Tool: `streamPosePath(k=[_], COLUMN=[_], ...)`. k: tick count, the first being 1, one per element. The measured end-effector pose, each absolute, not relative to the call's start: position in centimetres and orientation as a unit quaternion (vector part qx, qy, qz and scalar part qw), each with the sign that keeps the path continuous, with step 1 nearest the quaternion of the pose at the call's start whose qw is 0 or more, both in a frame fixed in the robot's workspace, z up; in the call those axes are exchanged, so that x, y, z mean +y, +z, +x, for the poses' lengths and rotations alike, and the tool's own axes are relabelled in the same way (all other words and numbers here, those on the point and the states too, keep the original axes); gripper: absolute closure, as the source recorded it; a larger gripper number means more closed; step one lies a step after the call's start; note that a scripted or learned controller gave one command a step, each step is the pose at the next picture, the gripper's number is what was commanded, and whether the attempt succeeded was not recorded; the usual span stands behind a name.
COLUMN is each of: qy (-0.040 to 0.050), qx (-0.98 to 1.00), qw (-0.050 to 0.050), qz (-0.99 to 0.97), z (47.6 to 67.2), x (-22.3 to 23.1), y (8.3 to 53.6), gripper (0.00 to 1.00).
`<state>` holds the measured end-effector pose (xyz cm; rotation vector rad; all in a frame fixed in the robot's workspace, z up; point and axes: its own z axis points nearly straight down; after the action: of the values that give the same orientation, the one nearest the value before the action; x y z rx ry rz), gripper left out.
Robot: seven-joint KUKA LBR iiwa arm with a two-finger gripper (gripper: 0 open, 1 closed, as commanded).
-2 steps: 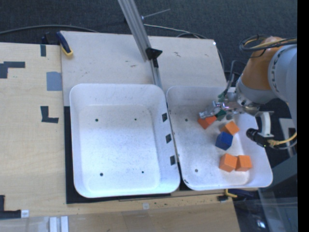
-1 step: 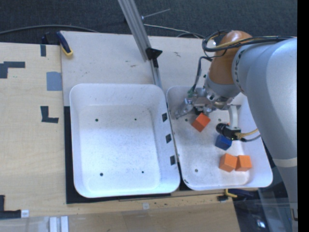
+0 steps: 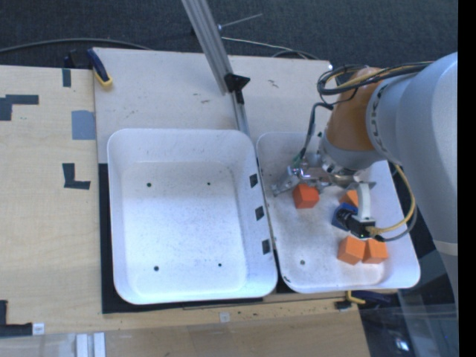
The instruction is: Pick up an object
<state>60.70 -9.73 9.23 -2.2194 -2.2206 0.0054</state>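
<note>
- The surface (image 3: 171,88) is carrying two shallow white bins side by side, the left bin (image 3: 123,199) sitting apart from the action.
- The grey arm (image 3: 424,125) with its orange band is reaching in from the right and leaning over the right bin (image 3: 401,274), where all the loose pieces are lying.
- The gripper (image 3: 297,178) is hanging low over the upper left part of the right bin; whether it is open or closed I cannot tell, since the wrist and cables are crowding it.
- An orange block (image 3: 306,196) is lying just below the gripper, touching or nearly touching its tip; it looks roughly cubic, so no long axis is dictating the approach. I judge this the likeliest target, and nothing shows it being gripped yet.
- A pair of orange blocks (image 3: 362,251) is sitting together towards the near right of the bin, well apart from the gripper.
- A small blue piece (image 3: 344,217) is lying between the pair and the arm, partly under the cables.
</note>
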Motion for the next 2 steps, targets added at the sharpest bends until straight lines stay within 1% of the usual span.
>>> streamPosePath(k=[1,2], qy=[0.0007,-0.0015], qx=[-0.708,-0.708], qw=[0.001,-0.001], qz=[-0.706,-0.706], z=[60.8,56.8], x=[-9.6,-7.5], y=[10.1,19.6], gripper=[1.00,1.00])
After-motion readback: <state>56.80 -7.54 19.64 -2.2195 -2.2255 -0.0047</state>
